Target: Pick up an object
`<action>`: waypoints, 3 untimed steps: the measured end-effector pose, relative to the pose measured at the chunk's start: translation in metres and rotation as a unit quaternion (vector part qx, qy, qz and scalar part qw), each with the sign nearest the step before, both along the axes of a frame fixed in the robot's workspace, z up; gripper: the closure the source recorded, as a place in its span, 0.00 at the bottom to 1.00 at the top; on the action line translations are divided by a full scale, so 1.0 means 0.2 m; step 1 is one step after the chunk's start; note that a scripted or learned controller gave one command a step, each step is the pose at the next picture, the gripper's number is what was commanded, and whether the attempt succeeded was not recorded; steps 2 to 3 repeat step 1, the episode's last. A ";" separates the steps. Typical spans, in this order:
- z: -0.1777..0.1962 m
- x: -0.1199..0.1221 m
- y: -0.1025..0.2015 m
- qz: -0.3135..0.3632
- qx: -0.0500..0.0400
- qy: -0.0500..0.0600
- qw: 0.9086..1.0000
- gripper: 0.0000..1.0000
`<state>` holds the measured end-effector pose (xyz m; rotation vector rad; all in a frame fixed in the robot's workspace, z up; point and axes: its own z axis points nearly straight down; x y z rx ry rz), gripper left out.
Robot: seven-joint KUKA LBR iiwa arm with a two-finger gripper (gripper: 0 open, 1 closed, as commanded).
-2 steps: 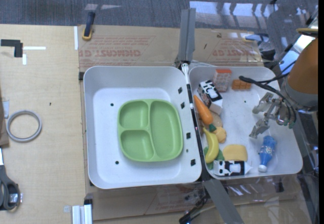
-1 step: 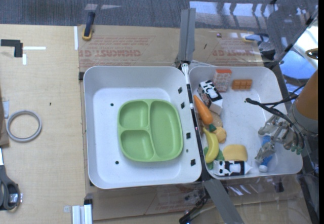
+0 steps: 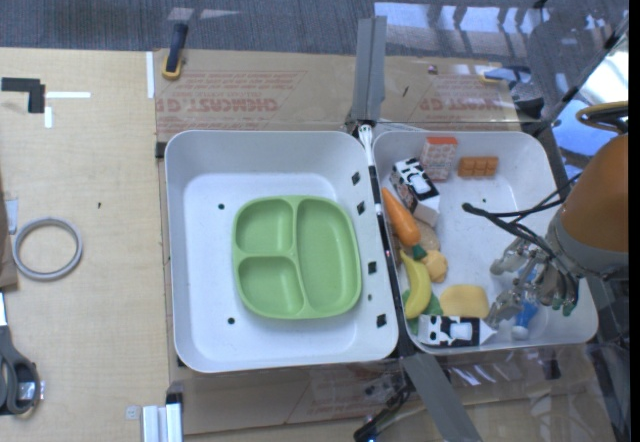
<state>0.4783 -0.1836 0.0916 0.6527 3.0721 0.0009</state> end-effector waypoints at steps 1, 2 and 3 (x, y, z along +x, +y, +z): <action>0.05 0.01 0.00 0.001 -0.001 -0.001 1.000 1.00; 0.05 0.01 0.00 0.001 -0.001 -0.001 1.000 1.00; 0.05 0.01 0.00 0.001 -0.001 -0.001 1.000 1.00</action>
